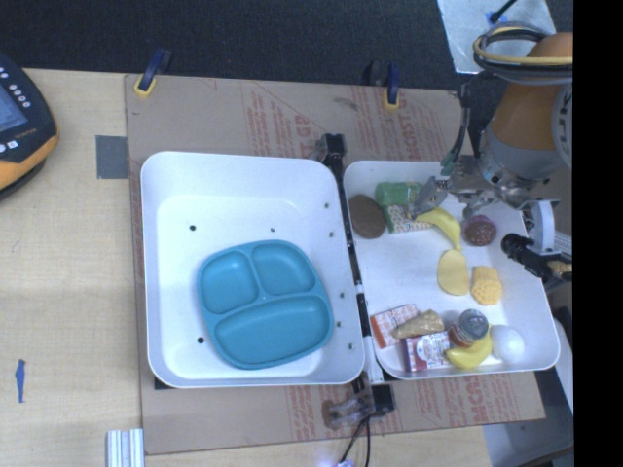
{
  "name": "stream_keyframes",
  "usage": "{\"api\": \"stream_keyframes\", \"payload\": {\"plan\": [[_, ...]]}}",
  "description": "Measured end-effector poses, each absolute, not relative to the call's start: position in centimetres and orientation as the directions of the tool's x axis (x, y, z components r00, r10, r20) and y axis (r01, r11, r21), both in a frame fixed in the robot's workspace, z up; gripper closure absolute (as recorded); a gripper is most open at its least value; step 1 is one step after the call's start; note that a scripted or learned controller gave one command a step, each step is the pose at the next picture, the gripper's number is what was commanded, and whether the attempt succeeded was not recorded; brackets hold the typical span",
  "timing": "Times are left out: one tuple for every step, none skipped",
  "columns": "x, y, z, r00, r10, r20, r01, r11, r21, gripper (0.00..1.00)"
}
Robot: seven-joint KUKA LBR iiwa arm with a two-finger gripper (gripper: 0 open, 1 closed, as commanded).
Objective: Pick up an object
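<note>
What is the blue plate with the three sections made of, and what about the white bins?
The blue plate looks like molded plastic: one even color, rounded dividers, a soft matte sheen. The white bins, left and right, also look like plastic, smooth and slightly glossy with rounded corners, though a picture alone cannot make that certain.

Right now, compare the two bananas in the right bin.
The upper banana lies beside the gripper near the bin's far end; the lower banana sits at the near edge among packets. The upper one lies bare on the bin floor; the lower is wedged beside a white egg. Both are yellow and curved.
</note>
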State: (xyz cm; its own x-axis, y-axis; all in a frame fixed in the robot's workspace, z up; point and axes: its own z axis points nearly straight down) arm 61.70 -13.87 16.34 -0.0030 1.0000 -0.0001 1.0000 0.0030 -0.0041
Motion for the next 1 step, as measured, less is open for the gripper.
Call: {"api": "stream_keyframes", "payload": {"plan": [[58.61,-13.86,18.33,-0.001,1.000,0.000,1.000,0.001,-0.005,0.00]]}}
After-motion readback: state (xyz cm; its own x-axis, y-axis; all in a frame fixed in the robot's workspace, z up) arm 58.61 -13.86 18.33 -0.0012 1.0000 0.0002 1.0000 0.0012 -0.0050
